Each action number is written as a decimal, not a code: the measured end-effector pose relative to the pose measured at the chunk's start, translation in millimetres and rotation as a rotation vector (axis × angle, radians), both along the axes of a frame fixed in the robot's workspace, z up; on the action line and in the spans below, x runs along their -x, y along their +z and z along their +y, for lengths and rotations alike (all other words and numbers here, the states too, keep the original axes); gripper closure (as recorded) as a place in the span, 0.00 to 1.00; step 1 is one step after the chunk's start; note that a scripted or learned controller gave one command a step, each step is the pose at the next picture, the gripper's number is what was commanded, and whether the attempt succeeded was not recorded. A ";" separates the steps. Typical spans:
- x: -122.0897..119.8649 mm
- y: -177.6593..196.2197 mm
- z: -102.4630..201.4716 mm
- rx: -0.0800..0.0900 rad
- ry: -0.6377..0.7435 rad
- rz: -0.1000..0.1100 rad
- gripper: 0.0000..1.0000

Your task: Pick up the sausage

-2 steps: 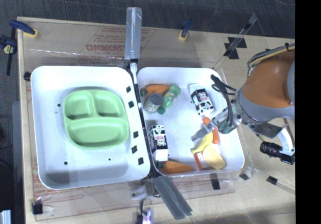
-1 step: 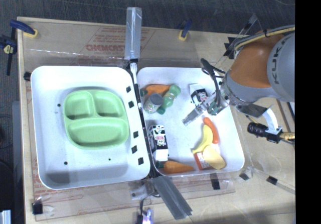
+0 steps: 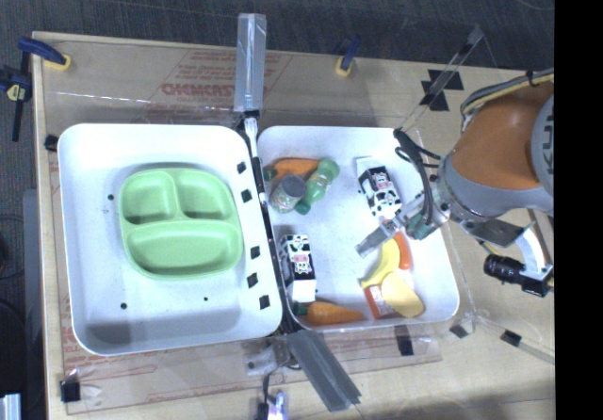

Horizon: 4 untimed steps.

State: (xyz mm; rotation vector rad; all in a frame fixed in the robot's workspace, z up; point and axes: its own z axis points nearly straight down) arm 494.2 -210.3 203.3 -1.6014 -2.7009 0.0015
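Note:
The sausage (image 3: 404,253) is a short red-orange piece in the right bin (image 3: 429,150), lying against the upper end of a yellow banana (image 3: 381,269). My gripper (image 3: 396,237) hangs right over the sausage's top end, reaching in from the right under the grey wrist with the orange band (image 3: 504,140). One grey finger (image 3: 375,241) points left and down past the banana, and the other sits near the sausage's right side. The gripper looks open, and the sausage still rests on the bin floor, partly hidden by the gripper.
Around it in the right bin lie a cow-print carton (image 3: 378,188), a yellow wedge (image 3: 401,293) on an orange packet, a carrot (image 3: 332,314), a second carton (image 3: 300,267), a green bottle (image 3: 317,183) and a can (image 3: 287,190). The left bin holds a green divided plate (image 3: 182,222).

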 end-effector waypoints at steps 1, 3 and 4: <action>-30.4 -66.5 0.0 -0.001 -0.022 0.003 0.00; -34.9 8.9 -0.7 0.000 -0.004 0.000 1.00; -34.9 8.9 -0.6 0.000 -0.004 0.000 0.00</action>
